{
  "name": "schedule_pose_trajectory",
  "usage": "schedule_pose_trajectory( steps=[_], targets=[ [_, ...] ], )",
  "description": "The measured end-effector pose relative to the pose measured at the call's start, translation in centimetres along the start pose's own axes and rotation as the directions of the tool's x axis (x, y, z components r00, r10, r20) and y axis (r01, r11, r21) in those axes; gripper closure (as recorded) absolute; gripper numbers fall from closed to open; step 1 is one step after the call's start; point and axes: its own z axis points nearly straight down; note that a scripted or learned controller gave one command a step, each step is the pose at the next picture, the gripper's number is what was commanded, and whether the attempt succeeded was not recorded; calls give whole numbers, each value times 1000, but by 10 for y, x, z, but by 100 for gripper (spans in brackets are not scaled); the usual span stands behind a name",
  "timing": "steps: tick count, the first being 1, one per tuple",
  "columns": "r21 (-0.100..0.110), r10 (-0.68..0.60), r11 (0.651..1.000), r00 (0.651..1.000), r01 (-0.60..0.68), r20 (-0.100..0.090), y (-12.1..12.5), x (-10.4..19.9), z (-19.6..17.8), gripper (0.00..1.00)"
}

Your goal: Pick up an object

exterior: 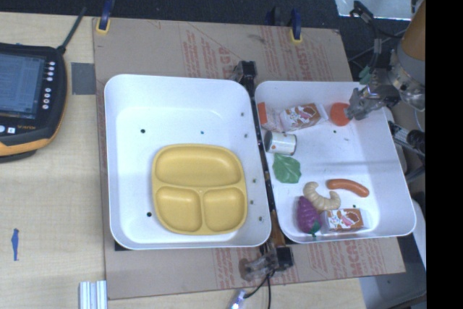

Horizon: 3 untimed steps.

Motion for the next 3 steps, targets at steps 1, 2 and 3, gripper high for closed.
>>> schedule_pose_trajectory(
  steps=[1,2,3],
  targets=[
    [-1,1,1000,1000,-1,1,10,-23,14,100],
    [0,-1,1000,1000,1,0,42,-44,-2,100],
    [2,-2,1000,1000,2,0,43,-44,5,100]
  ],
)
